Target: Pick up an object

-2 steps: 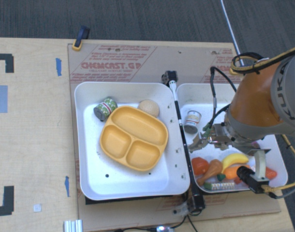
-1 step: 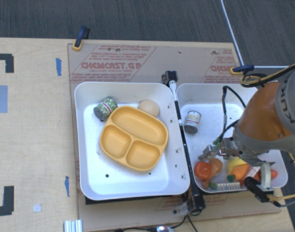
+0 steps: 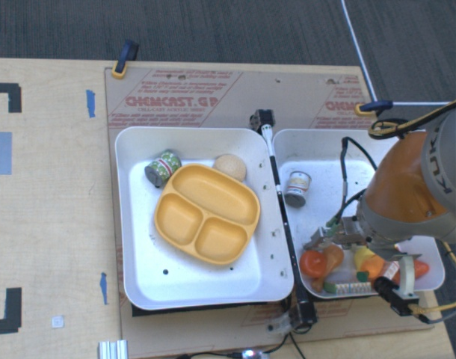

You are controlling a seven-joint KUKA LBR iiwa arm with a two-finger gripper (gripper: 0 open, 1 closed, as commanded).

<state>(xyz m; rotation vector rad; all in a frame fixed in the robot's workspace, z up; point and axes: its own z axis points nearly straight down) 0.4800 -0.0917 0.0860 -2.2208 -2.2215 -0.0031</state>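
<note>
Much of the right bin point(image 3: 318, 144) hides under the arm point(image 3: 407, 189); gripper point(image 3: 340, 238) state unclear.

The arm point(image 3: 411, 189) is running off the right edge, and its bulk is covering much of the right bin point(image 3: 318, 144). The gripper point(image 3: 340, 238) is sitting low among small toys point(image 3: 325, 264) (a red-orange one, a yellow one), and its fingers are too small and crowded to read. The toys are overlapping, so their shapes are staying unclear.
</note>
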